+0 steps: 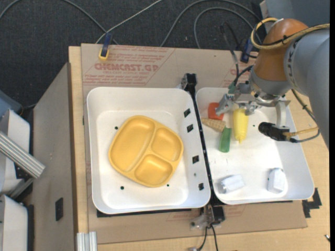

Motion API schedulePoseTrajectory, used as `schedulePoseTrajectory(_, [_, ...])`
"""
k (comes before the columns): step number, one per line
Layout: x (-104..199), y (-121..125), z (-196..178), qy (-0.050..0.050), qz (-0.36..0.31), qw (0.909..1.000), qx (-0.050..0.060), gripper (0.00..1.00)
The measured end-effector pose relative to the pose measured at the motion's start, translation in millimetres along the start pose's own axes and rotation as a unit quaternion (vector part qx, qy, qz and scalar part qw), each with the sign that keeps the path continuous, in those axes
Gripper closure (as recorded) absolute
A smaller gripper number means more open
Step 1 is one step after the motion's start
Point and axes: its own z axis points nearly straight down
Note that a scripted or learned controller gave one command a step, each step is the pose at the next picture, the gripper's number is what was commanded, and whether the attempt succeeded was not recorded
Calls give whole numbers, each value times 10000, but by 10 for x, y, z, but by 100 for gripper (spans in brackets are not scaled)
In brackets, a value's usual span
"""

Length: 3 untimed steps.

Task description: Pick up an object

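The gripper (238,104) hangs low over the right bin (301,156), and from this side of the bench there is no telling whether it is open or closed. The likeliest candidate, a yellow toy (241,125), lies directly under and just in front of the gripper, too close to say whether the two touch. A green toy (225,140) lies in front and to the left of the gripper, a tan wafer (213,124) and a red piece (215,110) just to its left, and two white blocks (231,182) well in front. The yellow toy looks like light, stiff, smooth plastic, rounded and so apt to roll or slip. The surest hold seems to be across its narrow middle, away from the green toy. It appears sturdy enough for a firm squeeze.
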Motion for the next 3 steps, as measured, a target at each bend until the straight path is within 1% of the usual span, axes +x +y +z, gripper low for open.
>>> schedulePoseTrajectory(1, [11, 7, -74, 8, -7, 10000, 0, 100])
schedulePoseTrajectory(2, [-7, 0, -708, 23, -7, 10000, 63, 100])
schedulePoseTrajectory(3, [99, 17, -1254, 25, -15, 10000, 56, 100])
